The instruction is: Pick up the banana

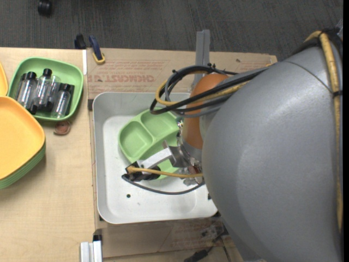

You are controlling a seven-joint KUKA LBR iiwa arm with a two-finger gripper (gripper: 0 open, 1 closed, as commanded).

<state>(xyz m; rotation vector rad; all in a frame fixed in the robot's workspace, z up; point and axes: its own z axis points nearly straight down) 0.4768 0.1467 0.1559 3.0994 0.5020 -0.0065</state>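
Bench top, cardboard-lined, bearing a white bin (109, 201).
Item: green divided tray (143, 135), in the bin's far half.
Item: gripper (179, 156), low over the bin's right side, beside the tray; open or closed cannot be told.
Item: banana, hidden, likely under the arm (272, 146) at the bin's right.
Progress: judged unfinished; no grasp confirmed, lift remains.

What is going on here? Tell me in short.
A grey robot arm reaches from the right down into the white bin, its wrist end low beside a green divided tray that lies tilted in the bin. The arm hides much of the bin, so whether it has got hold of anything cannot be told. To the left, a green tray of small bottles and stacked yellow plates sit untouched.
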